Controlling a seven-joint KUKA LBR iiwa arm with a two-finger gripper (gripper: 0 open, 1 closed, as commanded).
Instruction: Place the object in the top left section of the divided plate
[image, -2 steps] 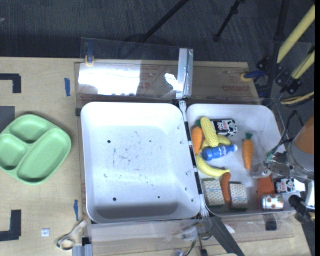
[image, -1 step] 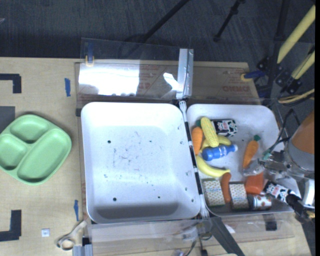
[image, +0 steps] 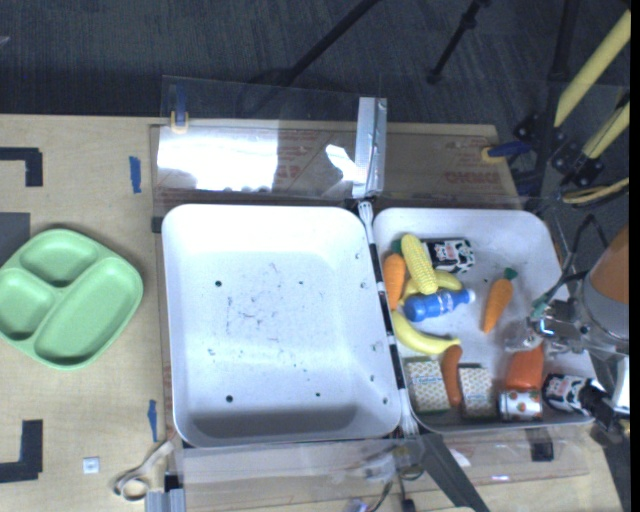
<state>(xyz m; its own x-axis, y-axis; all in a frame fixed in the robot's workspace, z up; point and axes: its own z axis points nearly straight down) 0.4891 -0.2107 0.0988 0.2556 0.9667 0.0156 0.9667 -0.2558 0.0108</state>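
The green divided plate (image: 112, 268) lies on the bench at the far left, with nothing in its three sections; its top left section (image: 60, 254) is the small one at the back. My gripper (image: 541, 322) hangs over the right side of the right bin (image: 530, 228), beside an orange carrot (image: 495, 303) and just above an orange bottle-like toy (image: 523, 368). It is small and partly lost against the arm (image: 606, 300). I see nothing clearly held in it.
The right bin also holds a corn cob (image: 418, 262), a second carrot (image: 394, 278), a blue bottle (image: 437, 305), a banana (image: 425, 339), a black-and-white carton (image: 448, 254) and several small items along its front wall. The left bin (image: 180, 230) sits between plate and gripper.
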